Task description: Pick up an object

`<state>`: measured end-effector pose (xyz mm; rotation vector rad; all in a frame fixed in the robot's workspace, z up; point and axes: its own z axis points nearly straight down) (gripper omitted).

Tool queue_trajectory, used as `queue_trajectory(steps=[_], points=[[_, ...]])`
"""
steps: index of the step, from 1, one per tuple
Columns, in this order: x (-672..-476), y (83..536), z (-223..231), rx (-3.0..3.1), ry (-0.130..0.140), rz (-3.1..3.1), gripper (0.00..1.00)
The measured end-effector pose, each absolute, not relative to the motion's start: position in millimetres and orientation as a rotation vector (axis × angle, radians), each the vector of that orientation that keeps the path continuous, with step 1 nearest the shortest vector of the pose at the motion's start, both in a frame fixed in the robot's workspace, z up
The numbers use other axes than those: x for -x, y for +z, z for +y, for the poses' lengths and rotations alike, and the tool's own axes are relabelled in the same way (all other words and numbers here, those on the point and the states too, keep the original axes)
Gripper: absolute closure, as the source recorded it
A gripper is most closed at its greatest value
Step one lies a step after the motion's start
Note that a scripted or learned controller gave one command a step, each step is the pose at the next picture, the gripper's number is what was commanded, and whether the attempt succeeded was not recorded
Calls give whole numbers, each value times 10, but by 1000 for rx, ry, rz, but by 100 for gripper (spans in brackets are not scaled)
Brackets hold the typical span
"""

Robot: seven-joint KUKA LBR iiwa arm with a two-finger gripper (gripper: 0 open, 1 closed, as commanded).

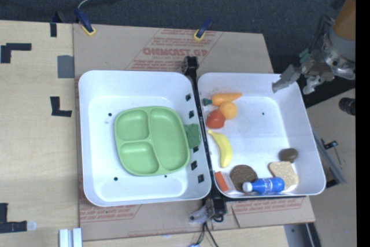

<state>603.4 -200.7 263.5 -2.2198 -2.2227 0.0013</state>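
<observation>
My gripper (296, 83) hovers over the far right rim of the right bin (260, 118), open, with nothing between its fingers. The bin's toy food lies well to its left and nearer the front. A carrot (226, 98), an orange fruit (229, 111) and a red tomato (215, 119) cluster at the bin's far left. A yellow banana (223, 148) lies below them. Along the front wall sit a brown round cookie (243, 174), a blue bottle (265, 185), a slice of toast (284, 173) and a small brown lump (288, 154).
The left bin (98, 95) holds a green sectioned plate (151, 140), with a small green item (193, 135) by the divider. A red-orange piece (219, 181) lies in the right bin's front left corner. The bins rest on a cardboard sheet (167, 52).
</observation>
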Motion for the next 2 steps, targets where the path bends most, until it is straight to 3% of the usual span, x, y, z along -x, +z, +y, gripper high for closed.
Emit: queue_trajectory(steps=[1, 2], points=[[-6364, 1604, -1283, 2216, 3, -2221, 0], [-6277, 858, -946, 2220, 0, -2224, 0]])
